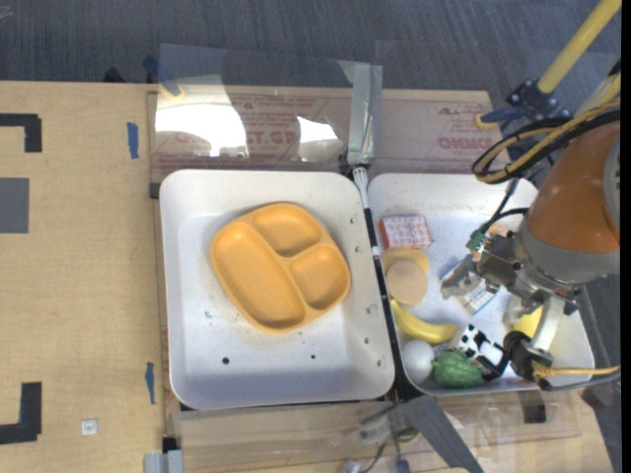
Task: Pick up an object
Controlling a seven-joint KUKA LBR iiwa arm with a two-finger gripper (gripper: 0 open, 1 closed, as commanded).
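Note:
My gripper (466, 282) hangs low over the middle of the right bin (449, 203), on the grey and orange arm (577, 210) that reaches in from the right. Just left of it lies a tan round object (405, 280) on a yellow piece. A banana (422, 327) lies below that. A red and white box (406, 231) sits toward the bin's back. Along the front lie a white ball (418, 361), a green object (455, 370) and a black and white object (477, 343). A yellow item (530, 323) is partly hidden under the wrist.
The left bin (187, 294) holds an orange divided plate (280, 264). A clear wall with a metal post (362, 116) stands behind the bins. Black and yellow cables (513, 146) loop over the right bin's back corner. Brown bench surface (74, 264) extends to the left.

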